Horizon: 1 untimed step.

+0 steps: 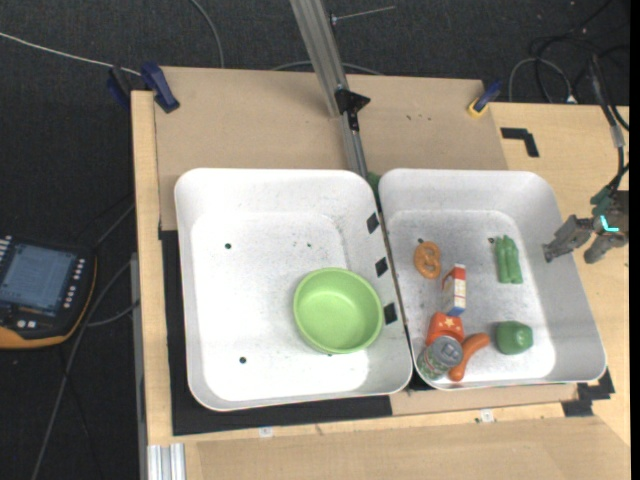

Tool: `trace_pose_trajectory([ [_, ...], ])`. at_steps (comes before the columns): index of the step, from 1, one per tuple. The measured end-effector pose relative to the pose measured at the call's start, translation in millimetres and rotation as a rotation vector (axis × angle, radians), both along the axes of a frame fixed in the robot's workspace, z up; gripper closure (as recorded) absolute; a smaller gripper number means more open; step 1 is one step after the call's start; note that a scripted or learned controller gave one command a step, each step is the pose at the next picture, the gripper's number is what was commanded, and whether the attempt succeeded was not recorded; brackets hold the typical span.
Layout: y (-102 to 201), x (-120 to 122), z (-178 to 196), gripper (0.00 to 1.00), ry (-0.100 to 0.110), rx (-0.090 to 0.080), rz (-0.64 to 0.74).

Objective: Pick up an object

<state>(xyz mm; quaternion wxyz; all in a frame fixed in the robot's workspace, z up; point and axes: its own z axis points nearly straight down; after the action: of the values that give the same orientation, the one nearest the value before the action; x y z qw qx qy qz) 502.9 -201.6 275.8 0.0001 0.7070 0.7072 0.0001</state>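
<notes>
The task stands at its very start, as far as this view shows; nothing has been lifted, and every candidate object rests on a bin floor. The gripper (578, 245) hangs at the outer rim of the right bin (470, 180), its two fingers spread apart with nothing between them (they point inward, toward the bin's contents). Nearest to the gripper, just inside the rim, lies the green pod-shaped toy (508, 260); below and inward of the gripper sits the round green object (513, 337); farther inward stand the small red-and-white carton (456, 289) and the orange pretzel-like piece (428, 259); at the bin's near edge, well below and inward of the gripper, a red item, an orange piece and a grey-topped can (441, 355) lie crowded together, touching. Far across from the gripper, in the left bin (200, 193), rests the green bowl (338, 311), alone. What remains is, by judgement, everything: choosing a target, descending over it, closing on it and raising it; the pod-shaped toy looks the readiest choice, being close and apart from its neighbours.
</notes>
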Motion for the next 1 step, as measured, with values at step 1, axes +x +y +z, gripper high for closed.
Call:
trace_pose_trajectory([
  [1, 0.0, 0.0, 0.0, 0.00, 0.000, 0.000, 0.000],
])
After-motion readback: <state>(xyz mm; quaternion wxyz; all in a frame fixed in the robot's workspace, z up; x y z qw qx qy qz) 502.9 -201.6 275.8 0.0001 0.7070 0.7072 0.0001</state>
